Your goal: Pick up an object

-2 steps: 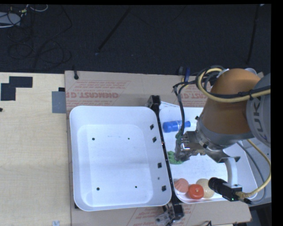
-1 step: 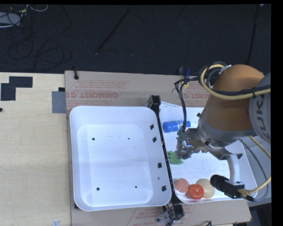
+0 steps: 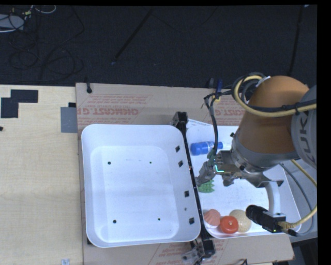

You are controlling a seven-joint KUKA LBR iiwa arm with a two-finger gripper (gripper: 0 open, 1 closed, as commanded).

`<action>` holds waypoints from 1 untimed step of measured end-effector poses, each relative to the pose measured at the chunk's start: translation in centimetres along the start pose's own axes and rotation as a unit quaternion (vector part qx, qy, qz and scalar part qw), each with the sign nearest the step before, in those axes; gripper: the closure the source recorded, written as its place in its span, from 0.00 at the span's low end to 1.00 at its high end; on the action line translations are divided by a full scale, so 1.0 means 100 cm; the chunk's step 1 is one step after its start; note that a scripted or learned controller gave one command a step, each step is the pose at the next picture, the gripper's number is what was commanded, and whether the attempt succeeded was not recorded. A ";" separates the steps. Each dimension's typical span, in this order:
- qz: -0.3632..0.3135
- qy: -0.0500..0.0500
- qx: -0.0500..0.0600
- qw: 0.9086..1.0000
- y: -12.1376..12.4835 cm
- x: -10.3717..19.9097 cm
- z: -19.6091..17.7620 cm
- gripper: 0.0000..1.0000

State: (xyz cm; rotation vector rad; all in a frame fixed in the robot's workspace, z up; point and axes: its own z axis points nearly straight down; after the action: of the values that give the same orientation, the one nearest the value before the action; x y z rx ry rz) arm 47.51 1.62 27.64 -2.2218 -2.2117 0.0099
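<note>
The gripper hangs low in the right bin, just above a green object; its grasp cannot be told.

1. A dark floor fills the far side, with cables at the left corner.
2. The pale wooden bench bears a printed cardboard sheet.

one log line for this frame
arm: over right bin | gripper: above green item | grasp: unclear | nearby: blue bottle, red ball
</note>
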 end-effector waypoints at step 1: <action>-0.001 -0.001 -0.005 1.000 0.000 -0.045 -0.036 0.00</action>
State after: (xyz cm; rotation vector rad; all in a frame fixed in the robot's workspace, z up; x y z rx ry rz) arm 47.57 -2.89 31.20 -2.2257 -2.2183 0.0014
